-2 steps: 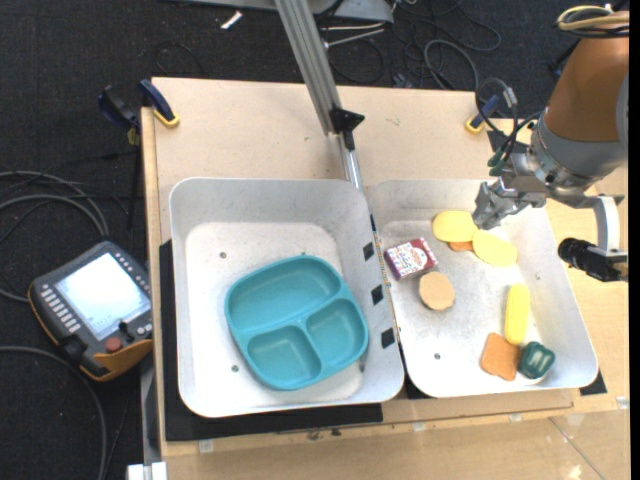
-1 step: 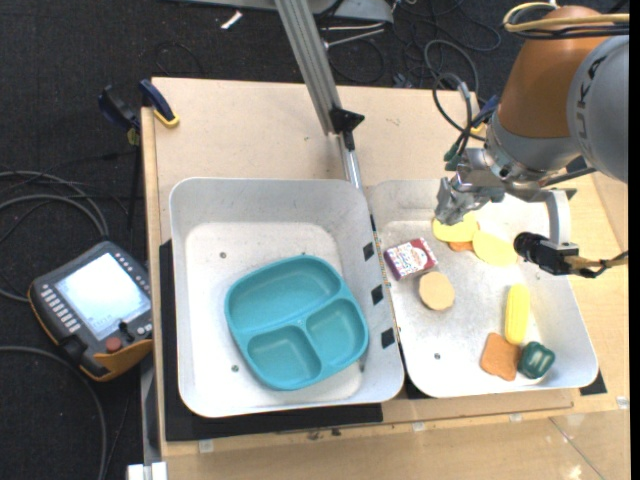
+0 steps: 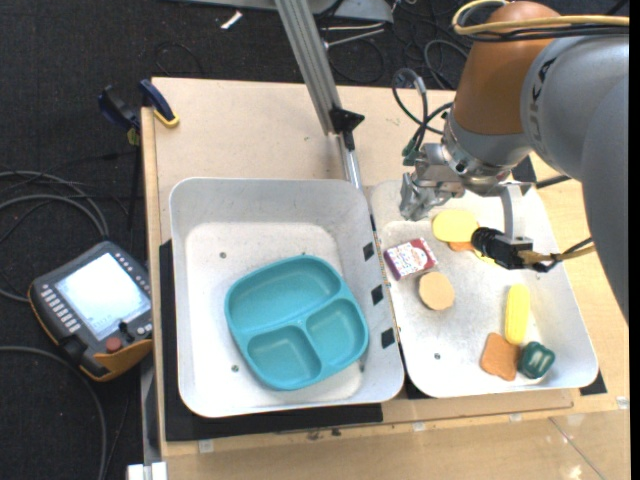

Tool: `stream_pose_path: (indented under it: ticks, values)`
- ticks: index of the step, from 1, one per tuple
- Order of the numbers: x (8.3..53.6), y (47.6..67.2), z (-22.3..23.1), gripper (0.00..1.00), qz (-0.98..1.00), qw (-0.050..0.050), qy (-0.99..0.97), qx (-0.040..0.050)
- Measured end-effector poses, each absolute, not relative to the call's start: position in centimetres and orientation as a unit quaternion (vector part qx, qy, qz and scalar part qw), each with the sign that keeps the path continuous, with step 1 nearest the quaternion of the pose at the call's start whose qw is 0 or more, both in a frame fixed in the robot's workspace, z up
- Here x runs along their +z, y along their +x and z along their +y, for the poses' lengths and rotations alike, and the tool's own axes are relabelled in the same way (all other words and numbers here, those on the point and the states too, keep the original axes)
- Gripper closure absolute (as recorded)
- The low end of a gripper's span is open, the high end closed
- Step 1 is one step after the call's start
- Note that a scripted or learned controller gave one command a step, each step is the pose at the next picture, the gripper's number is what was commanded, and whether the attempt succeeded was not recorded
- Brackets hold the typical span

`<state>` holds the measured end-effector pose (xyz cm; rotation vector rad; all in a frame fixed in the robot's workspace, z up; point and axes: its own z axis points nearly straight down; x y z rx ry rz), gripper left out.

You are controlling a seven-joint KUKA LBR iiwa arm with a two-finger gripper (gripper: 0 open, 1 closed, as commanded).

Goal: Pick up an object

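The bench carried 2 shallow white bins side by side. The left bin (image 3: 200, 218) held a teal 3-compartment tray (image 3: 296, 321). The right bin (image 3: 570, 338) held the loose objects, and the gripper (image 3: 418, 204) was positioned over its upper left corner, below the orange band on the arm (image 3: 505, 68).

The state of the gripper could not be determined: the tool was viewed from above at a slant, and its tip merged with the bin floor behind it. Nothing was observed held in it.

The nearest candidate was a yellow rounded piece (image 3: 452, 226), lying just beside the tool to its right and slightly toward the near edge of the bench. It was pale yellow, smooth and roughly oval, with its long axis running approximately left to right; an orange sliver showed at its lower edge. A small packet (image 3: 411, 259) with a dark red label lay just below the tool, near the bin's left wall. A tan disc (image 3: 436, 292) lay further toward the near edge.

In my judgement, the coming move turned on a short shift to the right and toward the near edge, followed by a descent onto the yellow piece, with closure across its short axis.

Well apart, in the bin's near right area, lay a yellow cylinder (image 3: 517, 313), an orange wedge (image 3: 498, 357) and a dark green item (image 3: 536, 359).
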<state>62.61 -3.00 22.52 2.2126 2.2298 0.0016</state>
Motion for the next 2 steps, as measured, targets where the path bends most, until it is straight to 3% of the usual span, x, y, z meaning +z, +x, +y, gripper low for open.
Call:
stream_pose_path:
  ticks: [2]
  values:
    - [24.7,65.0,7.1,1.00,0.710,0.000,0.704,0.0020]
